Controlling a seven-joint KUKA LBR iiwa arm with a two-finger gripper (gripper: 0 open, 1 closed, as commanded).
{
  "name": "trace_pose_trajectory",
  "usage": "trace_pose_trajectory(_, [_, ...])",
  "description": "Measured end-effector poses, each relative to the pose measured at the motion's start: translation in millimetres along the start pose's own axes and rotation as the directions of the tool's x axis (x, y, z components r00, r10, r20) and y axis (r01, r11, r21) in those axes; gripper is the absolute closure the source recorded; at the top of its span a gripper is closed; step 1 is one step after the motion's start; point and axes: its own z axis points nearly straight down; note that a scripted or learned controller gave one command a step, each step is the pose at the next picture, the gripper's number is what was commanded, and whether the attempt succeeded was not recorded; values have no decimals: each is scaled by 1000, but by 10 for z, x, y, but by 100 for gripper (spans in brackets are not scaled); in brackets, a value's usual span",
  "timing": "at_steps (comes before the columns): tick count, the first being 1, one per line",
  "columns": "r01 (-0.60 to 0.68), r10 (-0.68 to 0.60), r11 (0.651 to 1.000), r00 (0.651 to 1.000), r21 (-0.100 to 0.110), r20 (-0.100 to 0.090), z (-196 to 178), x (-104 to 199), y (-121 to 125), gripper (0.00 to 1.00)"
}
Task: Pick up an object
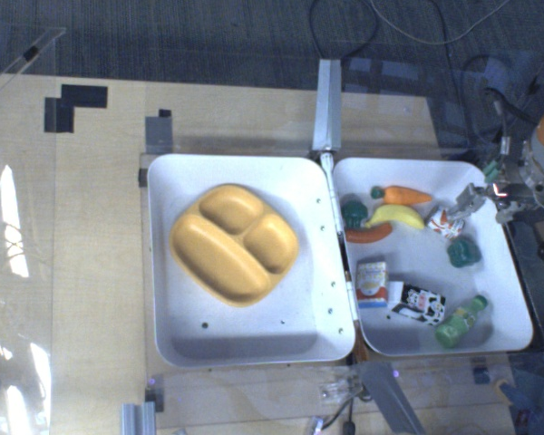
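My gripper (471, 199) hangs over the right bin's far right side, just above and right of a small red-and-white object (442, 222). Whether it touches that object is unclear. Around it lie a carrot (406, 195), a banana (397, 216), a red chili (369, 235), a dark green vegetable (354, 212) and a teal lump (463, 253). Nearer the front are a white-and-orange carton (372, 281), a black-and-white carton (421, 303) and a green bottle (460, 323).
The left bin (172, 329) holds one large yellow bread-shaped mould (234, 242). A metal post (327, 107) stands behind the seam between the bins. The right bin's rim (523, 306) runs close under the arm. Cables trail over the floor behind.
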Motion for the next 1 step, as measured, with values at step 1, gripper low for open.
trace_pose_trajectory(1, [45, -45, 999, 999, 0, 0, 930, -123, 380, 0])
